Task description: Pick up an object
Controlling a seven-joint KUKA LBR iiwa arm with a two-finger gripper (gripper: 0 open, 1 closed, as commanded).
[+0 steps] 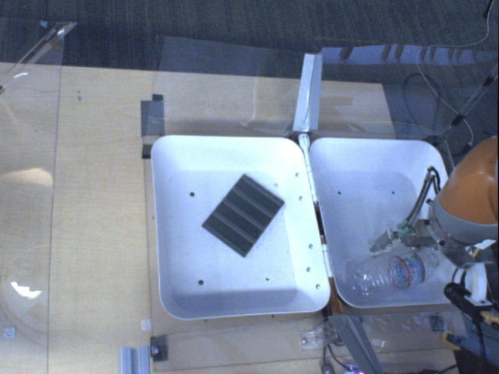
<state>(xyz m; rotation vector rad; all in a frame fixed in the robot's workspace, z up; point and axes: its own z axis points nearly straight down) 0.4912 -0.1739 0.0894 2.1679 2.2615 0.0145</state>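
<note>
Apparently the gripper (405, 238) is lowered over the clear bottle (386, 274) in the right bin (351, 170) for grasping; the jaws' state cannot be told.

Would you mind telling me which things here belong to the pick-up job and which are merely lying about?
Part of the job:
- clear plastic bottle, lying on its side in the right bin
- dark ribbed block, lying flat in the left bin
- gripper, just above the bottle

Lying about:
- cables on the floor beyond the bench
- metal divider post between the bins
</note>
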